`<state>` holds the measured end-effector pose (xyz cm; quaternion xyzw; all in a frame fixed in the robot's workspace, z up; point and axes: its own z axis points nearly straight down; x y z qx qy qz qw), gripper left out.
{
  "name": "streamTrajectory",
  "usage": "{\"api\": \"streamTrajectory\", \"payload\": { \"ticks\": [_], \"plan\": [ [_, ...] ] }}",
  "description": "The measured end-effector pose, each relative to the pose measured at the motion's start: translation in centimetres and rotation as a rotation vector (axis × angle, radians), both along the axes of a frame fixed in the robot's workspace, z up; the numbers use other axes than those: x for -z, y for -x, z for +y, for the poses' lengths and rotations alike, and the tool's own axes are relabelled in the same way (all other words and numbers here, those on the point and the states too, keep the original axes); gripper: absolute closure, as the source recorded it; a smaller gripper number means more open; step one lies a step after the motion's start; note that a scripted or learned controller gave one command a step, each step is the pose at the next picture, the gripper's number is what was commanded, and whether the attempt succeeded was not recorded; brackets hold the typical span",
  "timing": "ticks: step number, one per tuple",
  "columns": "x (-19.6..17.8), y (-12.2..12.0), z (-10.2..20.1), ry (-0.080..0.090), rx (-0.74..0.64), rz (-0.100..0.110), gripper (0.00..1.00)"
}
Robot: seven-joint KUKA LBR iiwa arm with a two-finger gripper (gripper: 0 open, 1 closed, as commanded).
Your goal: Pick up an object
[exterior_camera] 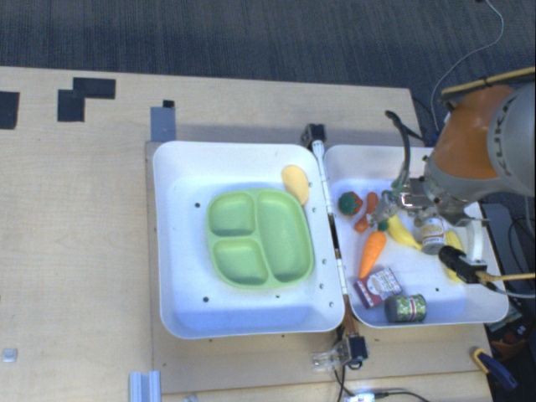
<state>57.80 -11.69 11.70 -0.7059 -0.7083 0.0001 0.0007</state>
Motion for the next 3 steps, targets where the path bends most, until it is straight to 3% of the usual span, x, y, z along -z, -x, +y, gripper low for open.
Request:
{"api": "streamTrajectory", "payload": {
  "ticks": [1, 2, 3],
  "plan": [
    [-1.2, -0.2, 0.0, 0.001, -0.001, -0.008, 1.00],
    [-1.2, -0.2, 0.0, 0.001, -0.001, -0.007, 0.00],
    [3.0, 4.5, 0.2, 0.002, 0.001, -0.009, 0.00]
  ]
}}
